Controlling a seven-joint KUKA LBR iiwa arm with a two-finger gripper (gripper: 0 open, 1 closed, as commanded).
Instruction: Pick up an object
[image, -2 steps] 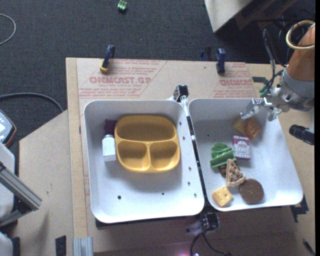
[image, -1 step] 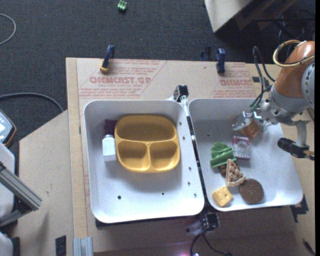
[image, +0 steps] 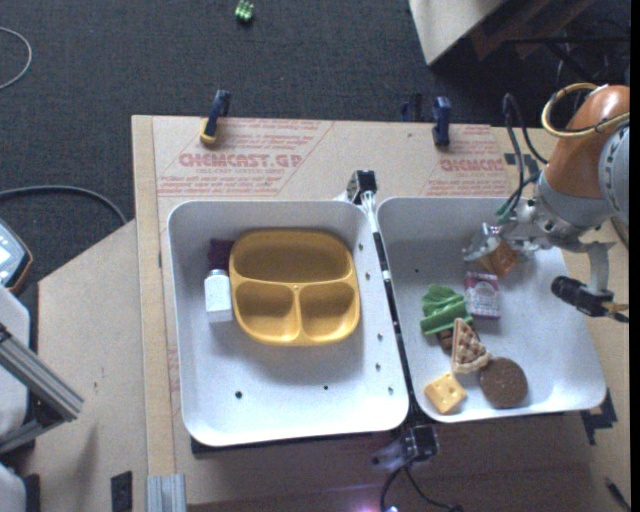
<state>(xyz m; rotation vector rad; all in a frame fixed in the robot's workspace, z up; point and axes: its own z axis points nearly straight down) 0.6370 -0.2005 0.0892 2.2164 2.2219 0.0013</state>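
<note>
My gripper (image: 487, 244) hangs low over the far part of the right bin (image: 560, 350), reaching in from the right. A small tan-orange object (image: 500, 260) sits right at its tip, touching or just under it; whether it is gripped is unclear. Just in front lies a pink-and-white packet (image: 483, 294). Nearer the bin's middle are a green leafy toy (image: 440, 308), a waffle-patterned wedge (image: 466, 346), a brown round cookie (image: 502, 382) and a yellow cheese block (image: 444, 393).
The left bin (image: 200, 380) holds a yellow divided plate (image: 295, 285), a white bottle (image: 218, 296) and a dark purple item (image: 221, 250). A ridge (image: 385, 290) separates the bins. Clamps (image: 213, 118) stand at the board's far edge. A black cylinder (image: 578, 293) juts from the arm.
</note>
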